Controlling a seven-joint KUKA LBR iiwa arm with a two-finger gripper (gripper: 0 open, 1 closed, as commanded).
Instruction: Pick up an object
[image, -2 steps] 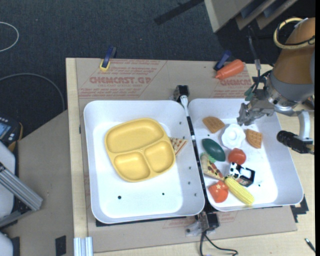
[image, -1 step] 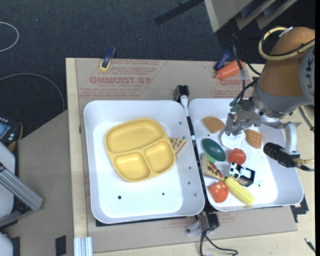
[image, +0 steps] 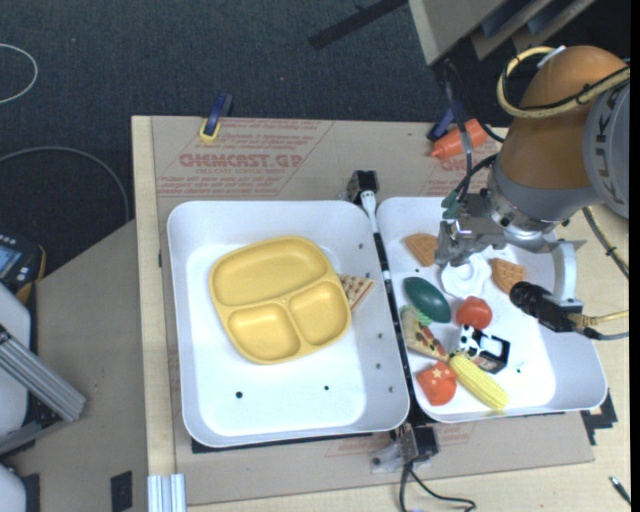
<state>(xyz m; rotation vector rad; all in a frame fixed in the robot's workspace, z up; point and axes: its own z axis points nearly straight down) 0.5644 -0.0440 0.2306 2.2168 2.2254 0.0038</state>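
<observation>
Nearest the lens, a yellow toy corn cob (image: 481, 381) and a red strawberry-like piece (image: 437, 384) crowd the front of the right-hand bin (image: 575, 385) on a cluttered worktop (image: 160, 300), with a small black-and-white toy (image: 486, 348) just behind them. Further back, the grey arm's gripper (image: 462, 243) hangs low over the same bin's far half, above a pale white object (image: 460, 276) that lies directly beneath it. A dark green oval piece (image: 427, 297) sits just forward and to the left of the gripper; a red tomato-like piece (image: 474, 312) sits just forward of it; tan cracker-shaped pieces flank it on either side (image: 421, 247). Whether the gripper stands wide or narrow cannot be told from this slanted angle, since the wrist hides the tips, and nothing can be seen held between them. Well to the gripper's left, the other bin carries a yellow divided plate (image: 275, 297).

Any of the toys would satisfy the task, and the white object appears the likeliest target. Crowding is the risk: a descent slightly off centre could land on the neighbouring green or red piece, nudge the target sideways, or pinch two items so that both slip free on the lift.
</observation>
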